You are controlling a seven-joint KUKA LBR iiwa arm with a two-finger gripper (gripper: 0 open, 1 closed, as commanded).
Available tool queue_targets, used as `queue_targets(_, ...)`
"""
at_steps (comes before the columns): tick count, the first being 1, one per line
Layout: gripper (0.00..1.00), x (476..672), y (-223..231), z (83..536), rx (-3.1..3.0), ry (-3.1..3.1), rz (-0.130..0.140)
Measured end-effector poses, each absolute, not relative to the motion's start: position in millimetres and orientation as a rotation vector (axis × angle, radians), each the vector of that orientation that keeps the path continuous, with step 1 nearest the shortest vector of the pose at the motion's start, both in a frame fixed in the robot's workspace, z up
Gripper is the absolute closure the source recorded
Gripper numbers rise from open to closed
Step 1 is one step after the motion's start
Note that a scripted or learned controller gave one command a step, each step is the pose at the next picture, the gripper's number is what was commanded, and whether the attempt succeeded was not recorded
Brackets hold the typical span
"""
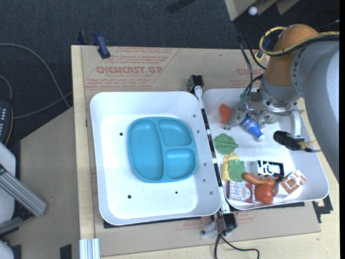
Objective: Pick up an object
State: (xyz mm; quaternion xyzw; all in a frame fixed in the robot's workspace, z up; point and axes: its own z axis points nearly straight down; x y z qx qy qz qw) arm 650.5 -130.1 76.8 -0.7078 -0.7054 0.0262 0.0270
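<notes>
A: What do you see at the near edge of the right bin [318,190]?

B: I see 1 red carton [241,192] beside a red and orange sausage-shaped toy [260,180]. Just right of them is a small white and orange box [293,182], and behind lies a black and white piece [269,168]. A yellow and green toy [233,168] touches the carton's far side.

A: And the left bin [102,161]?

B: It holds 1 blue tray [161,148] with 3 compartments, lying flat in the middle.

A: Farther back on the right?

B: 1 green leaf-shaped toy [225,142], then an orange piece [225,113] near the far wall. The gripper [249,115] is low over the bin there. A blue object [252,127] is just beside it, touching or nearly. From my screen I cannot tell if the fingers are spread or closed, nor if they hold it.
</notes>
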Motion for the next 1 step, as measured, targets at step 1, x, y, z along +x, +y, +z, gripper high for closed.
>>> queue_targets(1,0.00,652.2,-100.3,77.6,-2.202,-2.171,0.072)
